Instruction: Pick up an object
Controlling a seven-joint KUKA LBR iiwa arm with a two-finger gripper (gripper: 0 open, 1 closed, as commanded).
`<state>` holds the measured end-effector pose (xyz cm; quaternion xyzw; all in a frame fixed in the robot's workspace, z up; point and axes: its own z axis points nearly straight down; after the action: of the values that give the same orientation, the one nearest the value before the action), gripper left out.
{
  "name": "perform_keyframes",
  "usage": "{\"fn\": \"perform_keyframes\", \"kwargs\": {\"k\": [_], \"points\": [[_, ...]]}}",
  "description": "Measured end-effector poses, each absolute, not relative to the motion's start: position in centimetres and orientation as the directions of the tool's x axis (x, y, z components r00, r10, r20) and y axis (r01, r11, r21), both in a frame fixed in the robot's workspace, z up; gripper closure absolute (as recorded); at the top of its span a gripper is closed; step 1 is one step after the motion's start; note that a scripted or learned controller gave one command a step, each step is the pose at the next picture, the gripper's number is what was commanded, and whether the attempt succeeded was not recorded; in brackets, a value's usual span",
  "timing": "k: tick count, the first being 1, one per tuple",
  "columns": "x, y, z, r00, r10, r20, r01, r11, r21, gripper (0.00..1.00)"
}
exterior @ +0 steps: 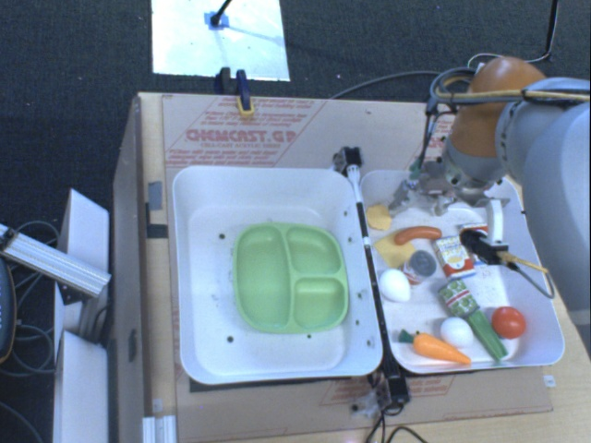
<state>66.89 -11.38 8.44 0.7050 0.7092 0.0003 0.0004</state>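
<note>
Two white bins sit side by side on the bench. The left bin [199, 247] has a green tray [291, 277] lying flat in the middle of it. The tray has three parts.

The right bin [545, 335] is full of toy food, so here is each thing by where it sits from the green tray. Just to the right of the tray, past the wall between the bins, lies a white egg [395, 285]. Above the egg is a flat yellow piece [379, 217]. A bit further right from that is a hot dog [417, 234], lying on its side. Below the hot dog is a small round grey can [422, 264], and beside it a little red and white box [452, 255]. Lower down and further from the tray lies a green bottle [467, 308], with a second white egg [455, 330] touching its lower side. A carrot [440, 347] lies near the front wall of that bin. A red tomato [508, 321] sits furthest from the tray, by the green bottle's end.

The grey arm comes in from the right. Its gripper [430, 190] hangs over the back part of the right bin, above the hot dog and to the right of the yellow piece. I cannot tell how wide its jaws are, and I can see nothing held in them.
</note>
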Motion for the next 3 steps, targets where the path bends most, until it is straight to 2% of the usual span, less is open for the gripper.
{"fn": "perform_keyframes", "kwargs": {"k": [1, 2, 3], "points": [[56.0, -11.4, 8.4, -0.001, 1.000, 0.000, 1.000, 0.001, 0.000, 0.00], [63.2, -12.5, 8.5, -0.003, 1.000, -0.001, 1.000, 0.003, 0.003, 0.00], [66.9, -10.8, 8.5, -0.005, 1.000, 0.000, 1.000, 0.005, 0.003, 0.00]]}}
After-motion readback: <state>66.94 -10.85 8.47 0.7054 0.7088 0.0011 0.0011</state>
